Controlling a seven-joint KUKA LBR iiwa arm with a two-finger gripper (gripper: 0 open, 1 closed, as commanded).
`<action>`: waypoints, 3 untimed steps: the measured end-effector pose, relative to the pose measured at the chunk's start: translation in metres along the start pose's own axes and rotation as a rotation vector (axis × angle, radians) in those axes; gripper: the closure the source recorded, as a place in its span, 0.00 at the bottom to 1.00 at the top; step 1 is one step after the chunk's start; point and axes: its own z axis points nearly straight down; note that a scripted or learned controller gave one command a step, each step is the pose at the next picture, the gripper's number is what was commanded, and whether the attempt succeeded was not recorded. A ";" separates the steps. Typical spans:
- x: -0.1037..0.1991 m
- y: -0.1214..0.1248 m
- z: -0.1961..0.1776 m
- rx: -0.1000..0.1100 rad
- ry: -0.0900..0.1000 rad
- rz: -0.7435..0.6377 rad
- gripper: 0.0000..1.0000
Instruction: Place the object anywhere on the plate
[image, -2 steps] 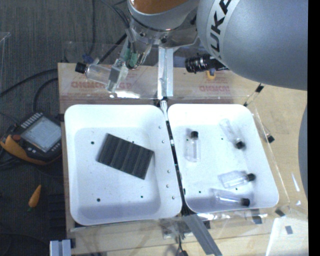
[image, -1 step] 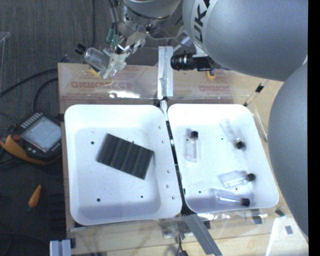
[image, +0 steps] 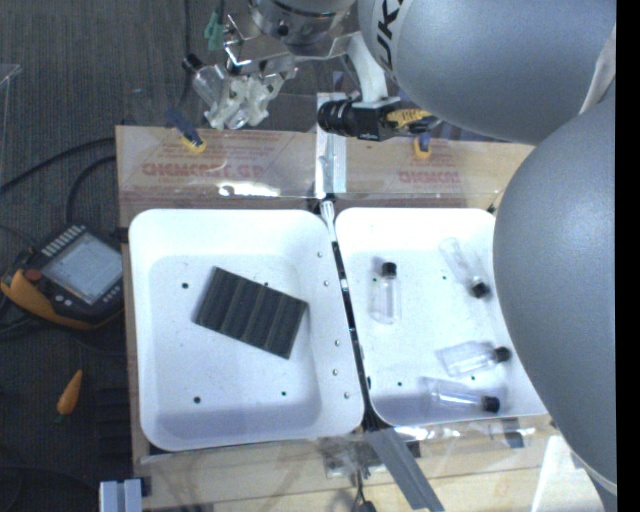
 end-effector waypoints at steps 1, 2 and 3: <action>0.022 -0.058 0.033 0.001 0.000 -0.087 1.00; 0.039 -0.134 -0.001 0.000 0.001 -0.284 1.00; 0.027 -0.093 -0.001 -0.002 0.000 -0.656 1.00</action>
